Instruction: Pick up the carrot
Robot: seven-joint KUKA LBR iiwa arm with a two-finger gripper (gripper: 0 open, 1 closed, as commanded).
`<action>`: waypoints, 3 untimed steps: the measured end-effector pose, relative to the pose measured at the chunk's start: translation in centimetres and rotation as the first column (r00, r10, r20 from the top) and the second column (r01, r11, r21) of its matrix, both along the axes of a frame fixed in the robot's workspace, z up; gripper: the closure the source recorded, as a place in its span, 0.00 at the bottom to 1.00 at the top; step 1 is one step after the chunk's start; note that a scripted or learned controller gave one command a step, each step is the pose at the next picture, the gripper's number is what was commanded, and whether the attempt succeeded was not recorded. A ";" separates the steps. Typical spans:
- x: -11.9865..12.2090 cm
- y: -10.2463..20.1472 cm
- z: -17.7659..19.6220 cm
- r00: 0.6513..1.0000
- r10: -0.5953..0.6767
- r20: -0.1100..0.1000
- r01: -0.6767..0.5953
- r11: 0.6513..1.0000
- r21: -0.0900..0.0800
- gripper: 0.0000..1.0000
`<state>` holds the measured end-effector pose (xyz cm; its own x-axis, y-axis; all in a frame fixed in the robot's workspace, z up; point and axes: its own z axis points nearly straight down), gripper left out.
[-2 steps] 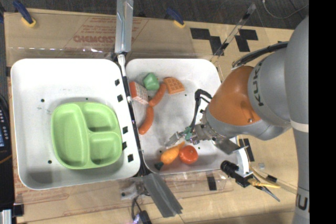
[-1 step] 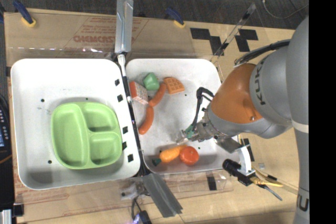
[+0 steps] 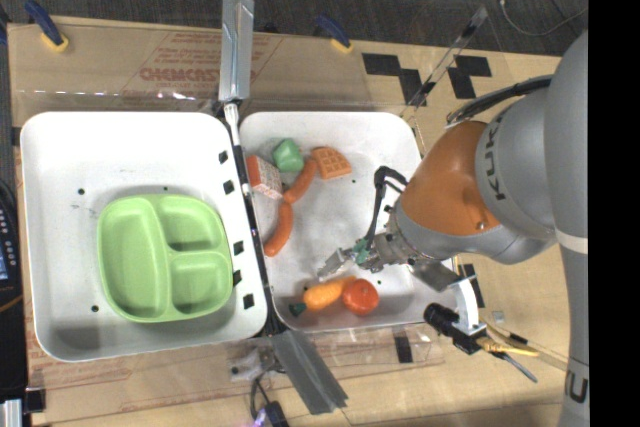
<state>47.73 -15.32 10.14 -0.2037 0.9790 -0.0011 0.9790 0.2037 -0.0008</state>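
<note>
Looking at the right bin, I see the carrot lying near the front wall, its thick end touching a red tomato-like ball. The jaws hang just above and behind it, approx over bare bin floor; I cannot tell how far open they are, and nothing shows between them. Main risk, in my judgement: carrot is close to the wall and pressed to the ball, so a descent may clamp the ball instead, or push the carrot away w/o gripping. Sausage, green block and waffle lie further back, less danger. Green plate sits in the left bin.
</note>
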 end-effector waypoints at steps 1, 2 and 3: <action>-0.1 3.8 -1.0 0.986 -0.168 -0.003 0.168 0.986 0.003 0.00; -0.1 4.2 -1.1 1.000 0.006 -0.004 -0.006 1.000 0.004 0.00; -0.1 2.7 -1.0 0.997 -0.080 0.000 0.080 0.997 0.001 0.00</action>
